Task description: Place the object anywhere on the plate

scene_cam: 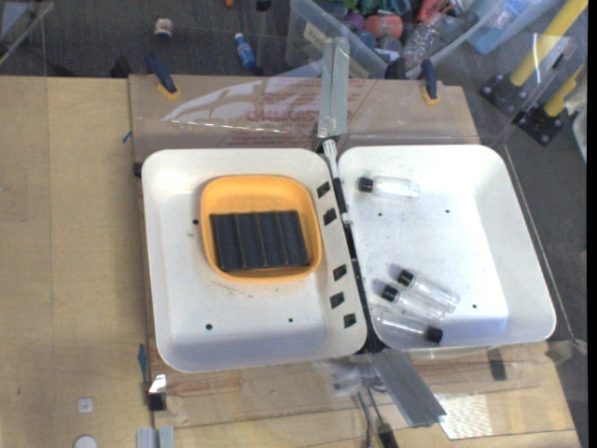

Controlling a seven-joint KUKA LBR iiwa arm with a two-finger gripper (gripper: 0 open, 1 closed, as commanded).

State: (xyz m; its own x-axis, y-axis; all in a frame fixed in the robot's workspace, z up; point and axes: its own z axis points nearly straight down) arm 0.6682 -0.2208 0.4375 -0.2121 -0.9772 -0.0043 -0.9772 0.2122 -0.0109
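In the left bin (177,339), a rounded orange plate (260,225) is carrying a ribbed black slab (259,240); clear black-capped vials (422,296) are lying near the right bin's (485,213) front edge.

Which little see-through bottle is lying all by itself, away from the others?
The clear vial near the far edge of the right bin. It lies alone, while the other vials huddle together near the front edge.

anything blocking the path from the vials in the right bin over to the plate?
Only the raised divider where the two bins meet. The clear vials lie in the right bin; the orange plate sits in the left bin, already carrying a dark ridged block.
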